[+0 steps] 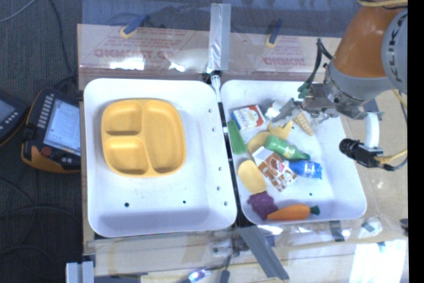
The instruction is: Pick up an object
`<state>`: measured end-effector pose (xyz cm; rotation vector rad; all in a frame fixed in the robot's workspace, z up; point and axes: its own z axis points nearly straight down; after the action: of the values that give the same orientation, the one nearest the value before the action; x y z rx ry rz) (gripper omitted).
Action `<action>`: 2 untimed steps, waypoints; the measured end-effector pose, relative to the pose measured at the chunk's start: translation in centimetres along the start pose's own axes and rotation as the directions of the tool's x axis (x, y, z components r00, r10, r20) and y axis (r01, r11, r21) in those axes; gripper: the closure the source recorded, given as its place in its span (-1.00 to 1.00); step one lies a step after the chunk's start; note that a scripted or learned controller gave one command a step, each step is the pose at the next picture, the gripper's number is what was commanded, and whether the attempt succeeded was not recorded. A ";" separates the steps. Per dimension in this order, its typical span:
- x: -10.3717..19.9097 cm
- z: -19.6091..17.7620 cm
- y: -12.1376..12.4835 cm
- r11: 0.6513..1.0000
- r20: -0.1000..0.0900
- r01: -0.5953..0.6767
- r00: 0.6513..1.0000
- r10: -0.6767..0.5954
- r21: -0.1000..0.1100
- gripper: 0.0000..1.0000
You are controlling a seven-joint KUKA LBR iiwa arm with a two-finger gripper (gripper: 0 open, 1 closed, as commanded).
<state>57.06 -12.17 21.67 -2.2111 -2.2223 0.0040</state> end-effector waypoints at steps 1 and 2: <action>0.7 11.5 -5.8 1.000 0.000 -0.012 1.000 0.012 -0.001 -1.00; 0.8 11.0 -5.8 1.000 -0.004 -0.011 1.000 0.011 0.005 1.00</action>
<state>51.21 -11.33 10.75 -2.2187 -2.2062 0.0050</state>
